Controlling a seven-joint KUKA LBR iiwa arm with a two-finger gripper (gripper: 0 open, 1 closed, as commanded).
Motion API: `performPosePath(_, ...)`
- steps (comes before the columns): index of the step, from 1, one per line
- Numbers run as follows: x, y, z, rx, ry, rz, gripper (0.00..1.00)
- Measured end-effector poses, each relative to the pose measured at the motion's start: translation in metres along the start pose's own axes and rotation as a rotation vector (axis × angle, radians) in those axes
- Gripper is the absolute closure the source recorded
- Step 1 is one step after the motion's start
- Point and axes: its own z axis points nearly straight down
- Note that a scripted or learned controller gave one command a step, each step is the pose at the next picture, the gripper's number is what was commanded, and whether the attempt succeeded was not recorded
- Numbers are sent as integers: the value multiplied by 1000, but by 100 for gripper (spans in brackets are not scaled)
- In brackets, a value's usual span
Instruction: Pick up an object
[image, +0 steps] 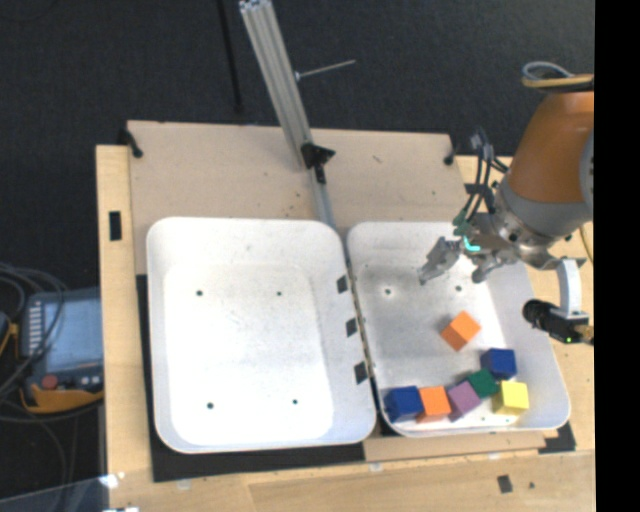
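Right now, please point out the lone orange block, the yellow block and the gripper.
lone orange block (461, 330): camera view, middle of its top face.
yellow block (514, 396): camera view, middle of its top face.
gripper (458, 262): camera view, midway between its fingertips.

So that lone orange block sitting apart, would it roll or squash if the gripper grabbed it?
The orange block looks like a flat-faced cube, so it would probably slide, not roll. Its crisp edges suggest it is stiff. It sits apart from the other blocks, so the gripper likely has room around it.
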Motion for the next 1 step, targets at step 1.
performPosePath(1, 0, 1, -2, -5, 0, 1, 0)
